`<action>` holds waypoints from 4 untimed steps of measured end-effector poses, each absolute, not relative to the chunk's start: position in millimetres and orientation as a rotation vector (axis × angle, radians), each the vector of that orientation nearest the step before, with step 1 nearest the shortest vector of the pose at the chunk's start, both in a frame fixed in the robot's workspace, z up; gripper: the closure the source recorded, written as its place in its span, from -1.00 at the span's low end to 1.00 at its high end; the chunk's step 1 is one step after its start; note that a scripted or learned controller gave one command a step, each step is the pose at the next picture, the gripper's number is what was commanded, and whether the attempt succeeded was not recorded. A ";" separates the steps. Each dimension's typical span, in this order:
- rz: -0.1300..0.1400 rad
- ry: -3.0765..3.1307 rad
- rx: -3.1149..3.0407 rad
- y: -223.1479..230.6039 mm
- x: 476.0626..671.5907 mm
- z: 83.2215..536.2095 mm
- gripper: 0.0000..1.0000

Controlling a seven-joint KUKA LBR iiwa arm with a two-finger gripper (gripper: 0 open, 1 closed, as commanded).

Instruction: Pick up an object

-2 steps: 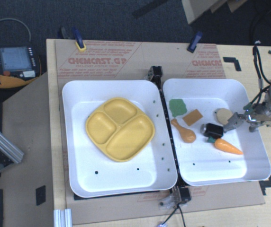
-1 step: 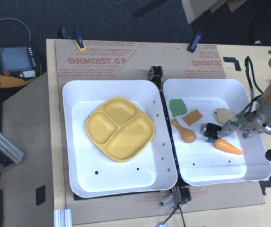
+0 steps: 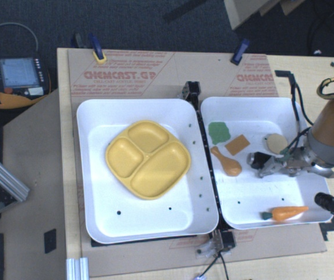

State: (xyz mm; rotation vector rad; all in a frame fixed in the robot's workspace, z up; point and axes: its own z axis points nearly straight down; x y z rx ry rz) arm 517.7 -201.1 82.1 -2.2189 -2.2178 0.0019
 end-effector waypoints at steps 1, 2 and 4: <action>-0.001 -2.222 -2.224 -201.6 518.7 95.1 1.00; -0.003 -2.227 -2.225 -199.5 514.4 156.8 1.00; -0.002 -2.227 -2.224 -210.6 513.9 250.7 1.00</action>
